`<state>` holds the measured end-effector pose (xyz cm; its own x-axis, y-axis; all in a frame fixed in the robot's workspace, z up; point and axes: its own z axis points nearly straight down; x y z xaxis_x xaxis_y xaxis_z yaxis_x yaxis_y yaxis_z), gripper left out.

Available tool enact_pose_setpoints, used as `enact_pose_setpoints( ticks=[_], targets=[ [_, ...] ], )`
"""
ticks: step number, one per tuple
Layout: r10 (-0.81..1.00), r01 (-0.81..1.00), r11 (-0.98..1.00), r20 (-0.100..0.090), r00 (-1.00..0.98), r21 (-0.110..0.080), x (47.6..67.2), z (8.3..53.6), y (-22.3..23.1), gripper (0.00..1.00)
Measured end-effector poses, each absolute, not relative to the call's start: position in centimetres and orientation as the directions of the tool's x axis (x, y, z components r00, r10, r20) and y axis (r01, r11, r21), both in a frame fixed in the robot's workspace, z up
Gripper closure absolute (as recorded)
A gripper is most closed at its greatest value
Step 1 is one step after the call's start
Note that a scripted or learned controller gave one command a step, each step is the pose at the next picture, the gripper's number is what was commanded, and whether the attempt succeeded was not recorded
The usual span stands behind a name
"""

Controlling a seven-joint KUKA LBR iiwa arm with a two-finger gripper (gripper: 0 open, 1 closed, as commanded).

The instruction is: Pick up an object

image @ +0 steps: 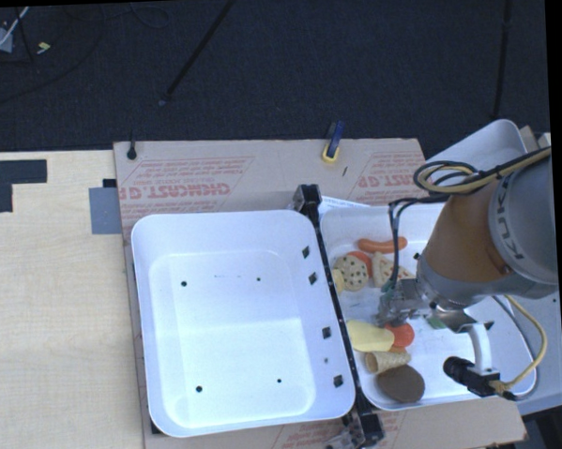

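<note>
My gripper hangs just above the yellow banana in the right bin, how far open I cannot tell, and I judge this 1 toy light, smooth and slippery, best pinched across its middle.

A yellow piece, red piece, cone and brown disc lie clustered in the right bin.
</note>
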<state>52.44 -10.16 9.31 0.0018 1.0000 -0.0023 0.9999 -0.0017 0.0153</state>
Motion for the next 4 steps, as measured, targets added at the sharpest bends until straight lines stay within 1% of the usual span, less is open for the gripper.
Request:
enact_pose_setpoints(
  ticks=[1,2,3,4],
  targets=[
    [1.000,1.000,0.000,-0.002,0.000,0.015,48.0,9.4,-11.2,1.00],
    [1.000,1.000,0.007,-0.001,-0.007,0.010,57.3,19.3,-6.6,1.00],
    [1.000,1.000,-0.006,0.002,0.006,-0.009,50.9,8.4,-11.1,1.00],
    [1.000,1.000,0.000,0.001,0.000,-0.001,54.4,8.8,-11.1,1.00]
  ],
)
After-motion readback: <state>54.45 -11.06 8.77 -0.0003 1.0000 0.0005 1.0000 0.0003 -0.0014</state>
